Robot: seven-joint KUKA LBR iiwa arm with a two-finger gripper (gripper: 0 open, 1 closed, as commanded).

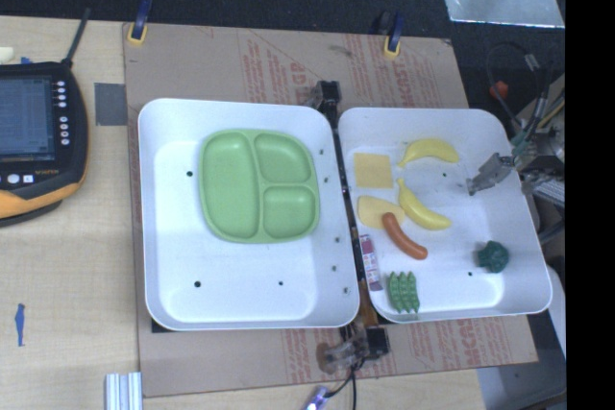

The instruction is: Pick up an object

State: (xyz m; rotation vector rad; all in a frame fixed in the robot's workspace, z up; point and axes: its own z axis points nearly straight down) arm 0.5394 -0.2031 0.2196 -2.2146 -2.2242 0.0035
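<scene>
Bins sit side by side on a cardboard sheet point(288, 53) clamped to the bench. The left bin point(173, 293) holds one thing: a pale green plate point(258, 184) with three compartments, lying flat toward the bin's far half, each compartment bare.

The right bin point(519, 298) holds the toy food. A yellow banana point(430, 151) lies at the far side, and just left of it a flat yellow cheese square point(374, 170). A second banana point(421, 209) slants through the middle, its near-left side close to an orange-red sausage point(405, 236) that overlaps a pale yellow piece point(372, 207). Near the bin's near-left corner is a ridged green vegetable block point(403, 291), with a small dark packet point(370, 256) along the left wall. A dark green broccoli floret point(493, 255) sits alone near the right wall.

The gripper point(478, 184) reaches in over the right bin's right side, its grey fingers spread and pinching nothing, well apart from the broccoli and right of the two bananas.

A teach pendant point(38, 144) rests on the bench at far left.
</scene>
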